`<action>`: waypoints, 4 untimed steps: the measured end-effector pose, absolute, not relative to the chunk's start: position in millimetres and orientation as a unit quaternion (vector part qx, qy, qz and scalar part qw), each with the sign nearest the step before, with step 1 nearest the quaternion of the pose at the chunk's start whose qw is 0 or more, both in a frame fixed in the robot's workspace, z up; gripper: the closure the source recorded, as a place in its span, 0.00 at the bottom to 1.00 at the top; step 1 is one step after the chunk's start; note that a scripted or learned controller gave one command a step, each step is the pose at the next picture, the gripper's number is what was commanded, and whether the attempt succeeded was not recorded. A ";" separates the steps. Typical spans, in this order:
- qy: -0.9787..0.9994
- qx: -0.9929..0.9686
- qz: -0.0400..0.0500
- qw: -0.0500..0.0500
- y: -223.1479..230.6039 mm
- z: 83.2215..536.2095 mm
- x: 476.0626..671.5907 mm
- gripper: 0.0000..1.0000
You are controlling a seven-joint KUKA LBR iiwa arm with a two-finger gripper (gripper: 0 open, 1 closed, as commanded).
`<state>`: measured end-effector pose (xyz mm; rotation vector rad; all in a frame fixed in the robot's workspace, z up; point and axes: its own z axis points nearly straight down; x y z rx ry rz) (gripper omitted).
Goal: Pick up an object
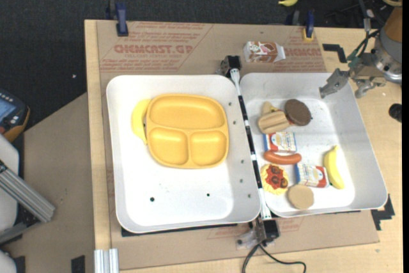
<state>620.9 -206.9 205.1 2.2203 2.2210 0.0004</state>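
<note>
Bench [102,137] with two bins [128,156]

Two white bins are sitting side by side on the bench; the left bin [121,137] is holding a yellow divided tray [186,130]; the right bin [358,137] is holding a brown disc [298,112], a bun [273,121], a hot dog [282,157], a banana [333,167] and a round cookie [300,196]; the gripper [348,81] is hovering over that bin's far right corner, its fingers spread and holding nothing.

"CHEMCAST GP" (red, repeated) on the bench board [166,48]
</note>
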 end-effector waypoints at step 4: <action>0.707 0.707 0.000 0.000 -144.8 94.6 489.3 1.00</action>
